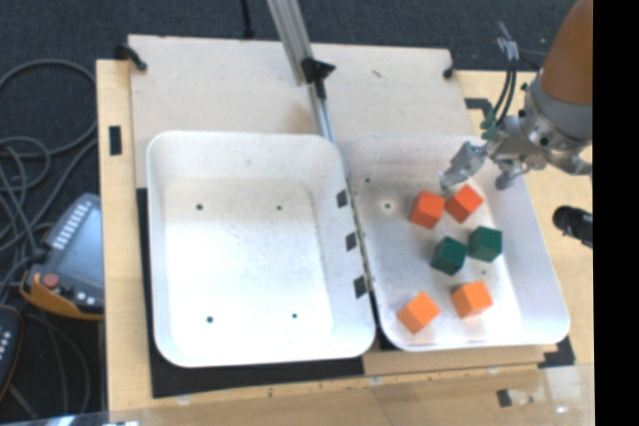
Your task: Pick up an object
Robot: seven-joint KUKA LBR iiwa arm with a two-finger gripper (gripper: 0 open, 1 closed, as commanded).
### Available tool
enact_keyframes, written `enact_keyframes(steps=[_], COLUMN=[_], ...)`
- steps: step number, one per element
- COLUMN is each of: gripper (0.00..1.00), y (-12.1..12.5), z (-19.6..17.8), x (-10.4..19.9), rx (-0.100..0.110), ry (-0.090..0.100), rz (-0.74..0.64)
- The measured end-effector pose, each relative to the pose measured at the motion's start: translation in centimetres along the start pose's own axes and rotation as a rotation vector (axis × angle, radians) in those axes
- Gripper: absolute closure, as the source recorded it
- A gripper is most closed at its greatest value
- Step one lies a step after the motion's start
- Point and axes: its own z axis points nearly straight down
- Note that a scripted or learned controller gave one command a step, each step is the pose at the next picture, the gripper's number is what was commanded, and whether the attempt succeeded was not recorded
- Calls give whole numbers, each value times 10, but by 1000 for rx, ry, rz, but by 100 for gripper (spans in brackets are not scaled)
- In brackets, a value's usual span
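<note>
arm (569, 65) reaches from right, gripper (484, 170) spread, nothing between fingers, above orange cube (464, 204) in right bin (539, 244).

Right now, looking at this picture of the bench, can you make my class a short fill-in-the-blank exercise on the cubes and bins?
1. All the cubes lie in the ____ bin as the camera sees it.
2. There are four orange cubes and ____ green cubes.
3. The two green cubes sit ____ the upper pair of orange cubes and the lower pair.
4. The gripper hangs over the ____ edge of that bin.

Missing words: right; two; between; far
</note>
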Motion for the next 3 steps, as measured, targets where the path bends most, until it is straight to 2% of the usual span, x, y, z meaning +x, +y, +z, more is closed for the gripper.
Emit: enact_keyframes(steps=[1,2,3], gripper=[0,100,0], y=[38,39,39], z=[111,94,95], x=[-33,-33,-33], rx=[7,-1,-1], ry=[-1,-2,-2], rz=[0,1,1])
